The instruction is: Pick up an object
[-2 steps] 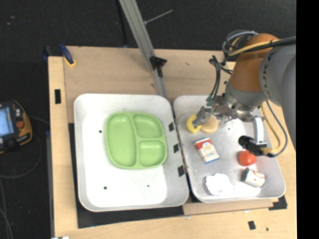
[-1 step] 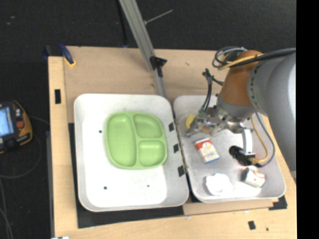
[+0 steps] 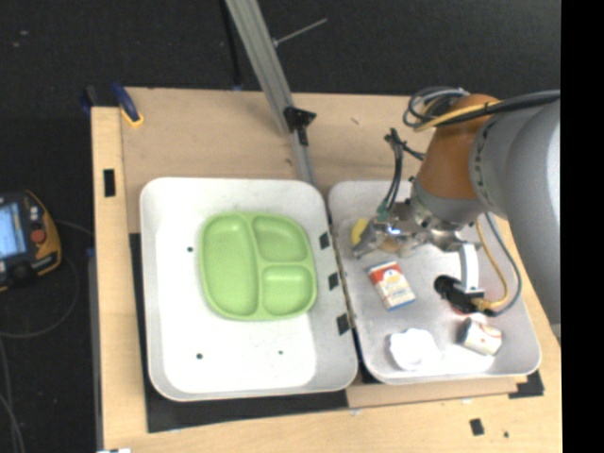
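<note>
From the camera view above the bench, we see the gripper (image 3: 392, 231) low in the right bin (image 3: 363, 347), at that bin's ten o'clock corner, close over a small yellow object (image 3: 360, 231). Whether it has closed on anything we cannot tell. At its five o'clock lies a red-and-white carton (image 3: 391, 284); the green divided plate (image 3: 257, 264) sits in the left bin (image 3: 179, 347). We judge the pick unfinished: nothing is visibly lifted.

I can read no text from here. The small red-and-white carton (image 3: 391, 284) in the right white bin (image 3: 525, 359) carries printing too blurred to make out, and the lit screen of the orange handheld pendant (image 3: 21, 234) at the left edge is illegible.
</note>
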Robot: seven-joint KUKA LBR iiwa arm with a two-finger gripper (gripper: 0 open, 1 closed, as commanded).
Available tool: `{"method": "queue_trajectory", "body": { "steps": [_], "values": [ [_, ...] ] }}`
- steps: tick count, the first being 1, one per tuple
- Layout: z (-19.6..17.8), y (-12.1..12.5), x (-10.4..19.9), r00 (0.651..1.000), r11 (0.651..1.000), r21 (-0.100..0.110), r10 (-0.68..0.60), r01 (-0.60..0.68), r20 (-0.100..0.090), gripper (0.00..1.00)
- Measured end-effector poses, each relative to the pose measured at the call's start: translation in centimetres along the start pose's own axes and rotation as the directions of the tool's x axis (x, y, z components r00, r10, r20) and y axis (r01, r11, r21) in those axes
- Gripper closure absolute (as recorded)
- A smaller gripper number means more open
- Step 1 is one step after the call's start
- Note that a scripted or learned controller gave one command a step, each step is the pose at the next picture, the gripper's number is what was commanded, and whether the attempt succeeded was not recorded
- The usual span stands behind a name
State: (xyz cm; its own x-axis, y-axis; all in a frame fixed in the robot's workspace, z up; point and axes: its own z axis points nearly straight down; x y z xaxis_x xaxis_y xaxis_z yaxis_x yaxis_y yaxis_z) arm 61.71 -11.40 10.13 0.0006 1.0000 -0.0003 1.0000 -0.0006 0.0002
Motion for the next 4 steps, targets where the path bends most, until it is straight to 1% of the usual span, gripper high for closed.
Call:
{"method": "queue_trajectory", "body": {
  "steps": [1, 2, 3, 4],
  "values": [
    [-1.1, 0.1, -0.1, 1.0, 1.0, -0.003, 0.003, -0.003, -0.001, 1.0],
    [-6.0, 0.7, -0.9, 1.0, 1.0, -0.006, 0.002, -0.002, 0.001, 1.0],
    [-11.4, 0.9, -1.0, 1.0, 1.0, -0.007, -0.003, 0.003, 0.001, 1.0],
    [-11.0, 0.3, 3.9, 1.0, 1.0, 0.0, -0.007, 0.007, -0.001, 1.0]
  ]
}}
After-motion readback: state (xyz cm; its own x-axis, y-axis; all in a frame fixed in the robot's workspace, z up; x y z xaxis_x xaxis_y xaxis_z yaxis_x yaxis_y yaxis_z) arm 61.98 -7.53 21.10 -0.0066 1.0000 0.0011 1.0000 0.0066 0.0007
